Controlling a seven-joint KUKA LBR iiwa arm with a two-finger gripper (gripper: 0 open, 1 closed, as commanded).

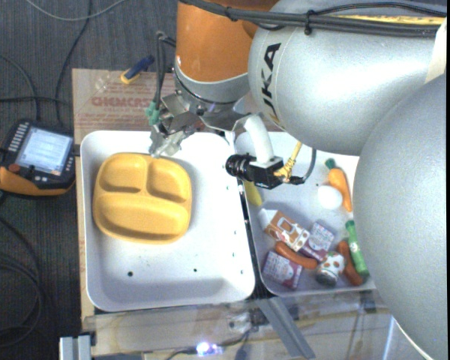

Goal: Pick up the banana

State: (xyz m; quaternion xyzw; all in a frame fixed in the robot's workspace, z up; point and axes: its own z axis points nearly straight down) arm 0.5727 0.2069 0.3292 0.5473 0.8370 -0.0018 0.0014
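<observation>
The pincer (163, 139) hangs over the far edge of the left shallow white bin (135, 283), beside a yellow sectioned plastic plate (142, 197); I cannot tell whether it is open or closed, and the slim yellow banana (253, 195), apparently lying at the right bin's (315, 289) inner edge, looks not yet picked.

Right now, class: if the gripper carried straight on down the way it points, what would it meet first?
Probably the yellow tray. The gripper points down over that tray's top edge in the left bin. Depth is unclear, so it may strike the bin floor just beside the tray instead.
</observation>
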